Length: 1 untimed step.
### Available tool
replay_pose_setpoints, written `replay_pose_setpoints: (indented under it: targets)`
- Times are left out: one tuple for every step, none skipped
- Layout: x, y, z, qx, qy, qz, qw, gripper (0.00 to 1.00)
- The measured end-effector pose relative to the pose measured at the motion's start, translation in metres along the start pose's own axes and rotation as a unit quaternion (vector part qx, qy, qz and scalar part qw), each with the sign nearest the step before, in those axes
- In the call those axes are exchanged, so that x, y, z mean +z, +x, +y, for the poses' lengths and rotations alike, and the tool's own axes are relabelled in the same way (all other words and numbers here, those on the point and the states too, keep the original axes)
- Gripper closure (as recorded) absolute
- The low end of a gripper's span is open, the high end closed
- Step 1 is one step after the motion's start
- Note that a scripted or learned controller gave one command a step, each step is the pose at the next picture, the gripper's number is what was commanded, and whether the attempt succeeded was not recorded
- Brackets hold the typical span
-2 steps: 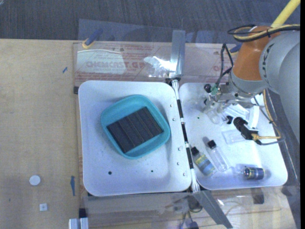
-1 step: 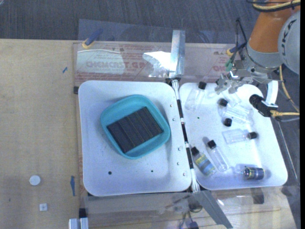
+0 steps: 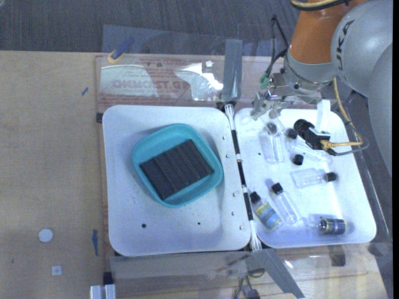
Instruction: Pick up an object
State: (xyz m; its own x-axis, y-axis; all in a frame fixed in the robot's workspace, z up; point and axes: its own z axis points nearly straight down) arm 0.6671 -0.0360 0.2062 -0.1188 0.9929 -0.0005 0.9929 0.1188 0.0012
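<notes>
**Tool poised over the vial bin**

The tool (image 3: 272, 103) hangs above the far-left corner of the right bin (image 3: 356, 198); I cannot tell whether it is wide or narrow. A clear vial (image 3: 272, 144) lies on its side close by at 6 o'clock and is probably the target. At 8 o'clock, a teal tray (image 3: 181, 131) sits in the left bin (image 3: 118, 167).

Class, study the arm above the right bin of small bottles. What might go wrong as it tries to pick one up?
1. The clear bottle just below the gripper lies on its side and looks smooth; it may roll or slip away.
2. Near the front of the right bin, the labelled bottle and the long bottle lie close together, so a grab there might catch or knock both.
</notes>
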Motion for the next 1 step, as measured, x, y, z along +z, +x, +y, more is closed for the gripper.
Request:
replay_pose_setpoints:
  targets:
    - [-0.0106,0.0007,0.0011,-0.001,-0.002,-0.001,1.0,1.0]
